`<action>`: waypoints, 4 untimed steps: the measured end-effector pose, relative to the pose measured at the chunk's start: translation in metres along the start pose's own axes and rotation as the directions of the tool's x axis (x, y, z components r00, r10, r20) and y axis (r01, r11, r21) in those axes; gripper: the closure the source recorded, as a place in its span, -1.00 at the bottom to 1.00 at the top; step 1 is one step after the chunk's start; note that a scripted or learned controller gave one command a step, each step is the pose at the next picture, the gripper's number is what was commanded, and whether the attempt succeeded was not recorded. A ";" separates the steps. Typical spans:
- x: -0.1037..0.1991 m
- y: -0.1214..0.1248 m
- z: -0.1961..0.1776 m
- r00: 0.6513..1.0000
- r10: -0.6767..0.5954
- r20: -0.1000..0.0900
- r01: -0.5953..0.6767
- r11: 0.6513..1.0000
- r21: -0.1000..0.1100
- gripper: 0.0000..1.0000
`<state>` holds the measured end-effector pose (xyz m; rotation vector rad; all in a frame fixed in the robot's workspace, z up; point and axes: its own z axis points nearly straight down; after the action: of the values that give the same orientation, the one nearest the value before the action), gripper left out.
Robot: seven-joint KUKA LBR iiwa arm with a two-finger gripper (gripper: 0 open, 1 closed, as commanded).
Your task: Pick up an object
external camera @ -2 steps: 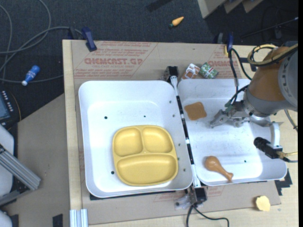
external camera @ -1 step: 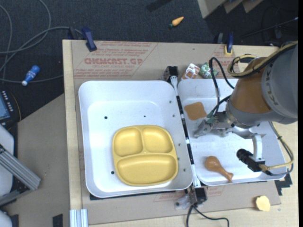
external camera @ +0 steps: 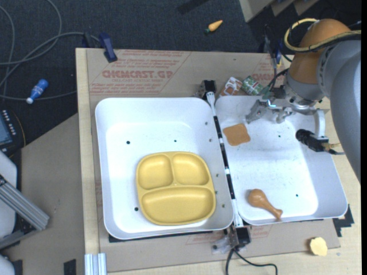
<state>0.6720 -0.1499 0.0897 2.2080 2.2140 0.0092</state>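
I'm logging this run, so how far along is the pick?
Nothing looks picked yet. The toast and the drumstick lie in the right bin, and the yellow plate in the left bin. The gripper hangs over the right bin's far end. The whole grasp remains.

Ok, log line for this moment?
gripper over right bin far end, holding nothing | toast, drumstick in right bin | yellow plate in left bin

Light falls evenly from above me, bright on the two white bins (external camera: pixel 114 153), which nearly wash out. The yellow plate (external camera: pixel 175 187) shows soft glare along its ridges. Shadows are faint and short. The dark floor (external camera: pixel 46 56) stays dim. Everything looks slightly soft and grainy; my arm (external camera: pixel 338 67) blurs at the edge.
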 end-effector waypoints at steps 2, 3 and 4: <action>0.011 -0.167 0.002 1.000 0.012 -0.007 -0.012 1.000 0.022 -1.00; 0.116 -0.150 -0.103 1.000 -0.009 -0.011 0.009 1.000 0.003 -1.00; 0.053 -0.153 -0.017 1.000 0.008 -0.005 -0.008 1.000 0.024 -1.00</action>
<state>0.5189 -0.0973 0.1037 2.2315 2.2191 -0.0113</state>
